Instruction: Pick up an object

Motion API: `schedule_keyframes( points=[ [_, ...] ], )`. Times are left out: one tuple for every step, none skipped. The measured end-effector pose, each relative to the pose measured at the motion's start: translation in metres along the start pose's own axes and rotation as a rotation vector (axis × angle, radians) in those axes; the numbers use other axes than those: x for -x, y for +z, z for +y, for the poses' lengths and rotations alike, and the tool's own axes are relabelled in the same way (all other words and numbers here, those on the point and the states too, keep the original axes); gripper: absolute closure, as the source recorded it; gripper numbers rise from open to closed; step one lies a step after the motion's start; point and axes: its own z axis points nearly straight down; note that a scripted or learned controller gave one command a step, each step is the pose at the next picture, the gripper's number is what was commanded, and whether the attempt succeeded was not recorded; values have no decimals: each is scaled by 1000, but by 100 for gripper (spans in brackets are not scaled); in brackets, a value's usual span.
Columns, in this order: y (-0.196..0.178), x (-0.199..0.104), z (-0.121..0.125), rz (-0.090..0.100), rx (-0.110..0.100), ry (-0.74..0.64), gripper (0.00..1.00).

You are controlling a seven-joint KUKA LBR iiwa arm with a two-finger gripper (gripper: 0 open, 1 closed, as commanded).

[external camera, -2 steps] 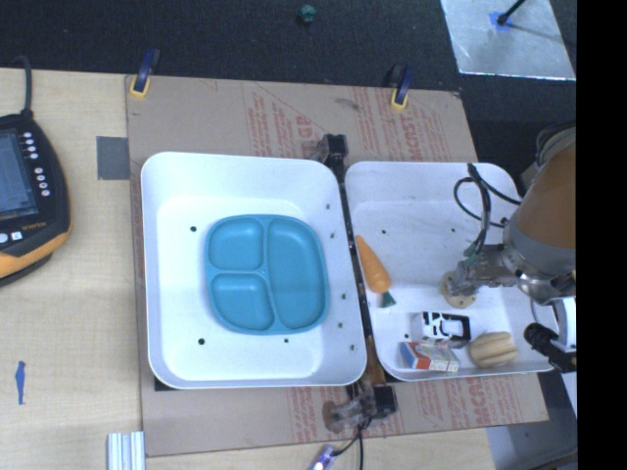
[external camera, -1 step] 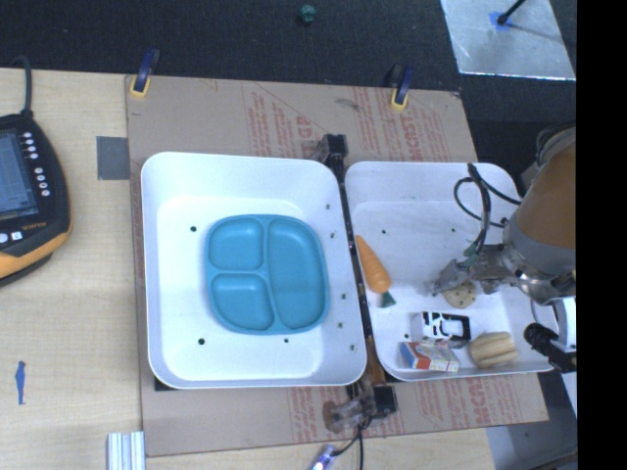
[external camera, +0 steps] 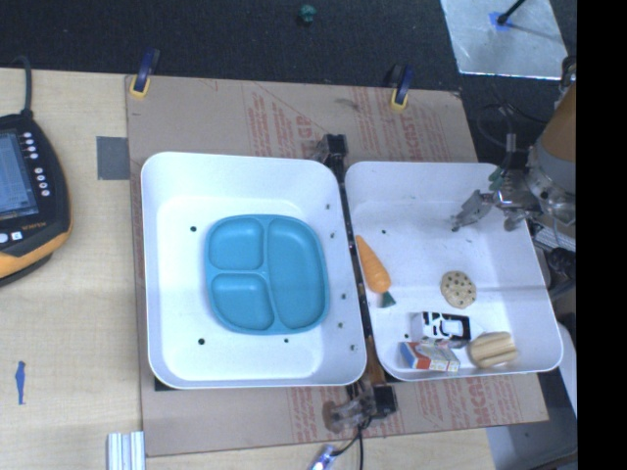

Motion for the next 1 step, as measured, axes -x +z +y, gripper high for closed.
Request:
schedule_keyframes(
  points=[
    [43, -22, -67, 1, -5, -2, 0]
  ],
)
